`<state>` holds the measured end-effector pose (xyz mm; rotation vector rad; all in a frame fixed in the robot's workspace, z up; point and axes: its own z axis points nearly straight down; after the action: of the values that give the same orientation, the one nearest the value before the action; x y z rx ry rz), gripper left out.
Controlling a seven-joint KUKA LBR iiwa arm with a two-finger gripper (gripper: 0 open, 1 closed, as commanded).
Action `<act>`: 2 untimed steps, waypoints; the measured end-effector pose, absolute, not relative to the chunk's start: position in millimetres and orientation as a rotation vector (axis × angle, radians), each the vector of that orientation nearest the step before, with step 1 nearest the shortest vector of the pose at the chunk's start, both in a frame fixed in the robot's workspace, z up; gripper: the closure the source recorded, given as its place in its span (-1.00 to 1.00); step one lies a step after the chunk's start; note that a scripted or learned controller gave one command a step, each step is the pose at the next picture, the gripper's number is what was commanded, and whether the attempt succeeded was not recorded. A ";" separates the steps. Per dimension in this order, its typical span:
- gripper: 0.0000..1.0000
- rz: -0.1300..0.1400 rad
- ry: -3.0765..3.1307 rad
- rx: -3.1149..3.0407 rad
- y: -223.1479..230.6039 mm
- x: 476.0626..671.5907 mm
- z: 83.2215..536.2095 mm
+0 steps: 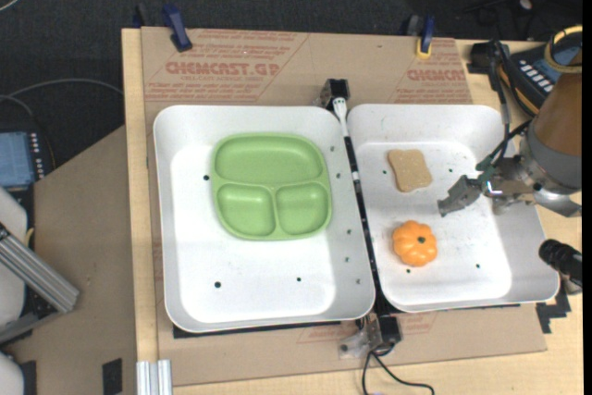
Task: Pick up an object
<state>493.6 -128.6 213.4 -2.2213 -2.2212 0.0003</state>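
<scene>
An orange pumpkin-shaped toy (415, 243) lies in the front half of the right bin (490, 287). A tan slice of toast (409, 169) lies flat toward that bin's back. My gripper (465, 192) hangs over the right bin, to the right of both objects and between them in depth, its fingers pointing left. The fingers look spread apart, and nothing sits between them. The pumpkin is a short way to the gripper's front left.
The left bin (185, 273) holds a green divided plate (272, 185) with three compartments. A black bar runs between the two bins. The arm's body (555, 148) covers the right bin's right edge. Cables and clamps sit at the bench's back and right.
</scene>
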 end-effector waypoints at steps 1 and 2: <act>-1.00 0.003 -2.221 -2.212 -78.0 478.1 182.8; -1.00 -0.022 -2.240 -2.217 -12.2 481.1 329.7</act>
<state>481.1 -12.2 329.7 -2.2173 -2.2399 -0.0218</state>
